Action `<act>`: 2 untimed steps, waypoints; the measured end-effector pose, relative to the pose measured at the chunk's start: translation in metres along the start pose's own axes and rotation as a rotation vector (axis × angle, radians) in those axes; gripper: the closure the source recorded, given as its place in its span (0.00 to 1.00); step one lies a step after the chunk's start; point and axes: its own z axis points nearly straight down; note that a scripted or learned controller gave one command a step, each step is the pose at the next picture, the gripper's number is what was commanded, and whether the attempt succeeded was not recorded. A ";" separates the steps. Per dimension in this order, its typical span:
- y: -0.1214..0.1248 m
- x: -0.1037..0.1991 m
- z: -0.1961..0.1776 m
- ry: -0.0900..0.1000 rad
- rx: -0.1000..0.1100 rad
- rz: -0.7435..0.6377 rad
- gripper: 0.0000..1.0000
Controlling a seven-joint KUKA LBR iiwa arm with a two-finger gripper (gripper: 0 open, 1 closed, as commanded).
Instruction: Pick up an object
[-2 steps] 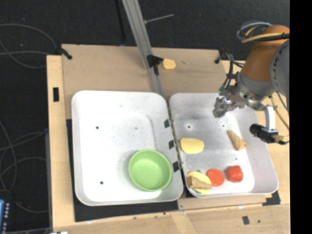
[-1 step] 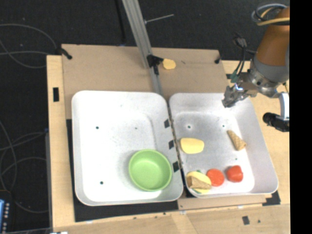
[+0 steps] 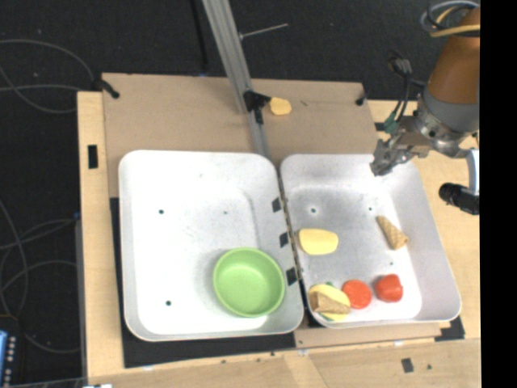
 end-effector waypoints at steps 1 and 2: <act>-0.014 0.054 -0.003 0.001 0.003 -0.001 1.00; -0.027 0.104 -0.001 0.001 0.003 -0.001 1.00</act>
